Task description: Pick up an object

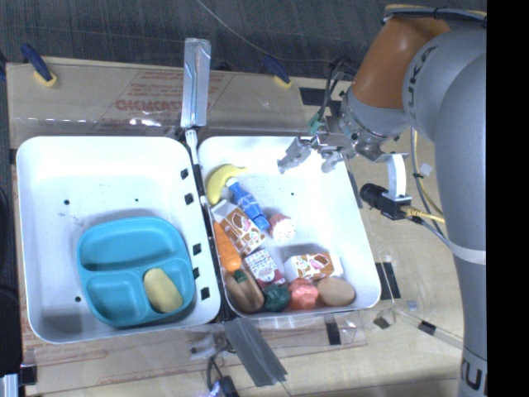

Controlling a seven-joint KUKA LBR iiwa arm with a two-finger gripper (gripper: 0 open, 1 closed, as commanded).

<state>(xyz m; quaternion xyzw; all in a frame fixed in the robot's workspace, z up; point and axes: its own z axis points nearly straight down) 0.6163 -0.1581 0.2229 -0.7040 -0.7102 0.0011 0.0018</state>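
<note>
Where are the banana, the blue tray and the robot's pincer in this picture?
banana [220,179]: camera view, middle of its yellow curve.
blue tray [124,251]: camera view, bare floor of its upper compartment.
pincer [312,157]: camera view, midway between its fingertips.

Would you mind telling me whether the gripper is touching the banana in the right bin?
Apart. In the camera view, the gripper hangs over bare white bin floor, with a plain gap between it and the banana further left.

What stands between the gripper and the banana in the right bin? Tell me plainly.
Nothing visible does. The gripper hangs over bare floor at the far end of the right bin. The banana lies to its left by the divider, with only a blue bottle against its near side.
</note>
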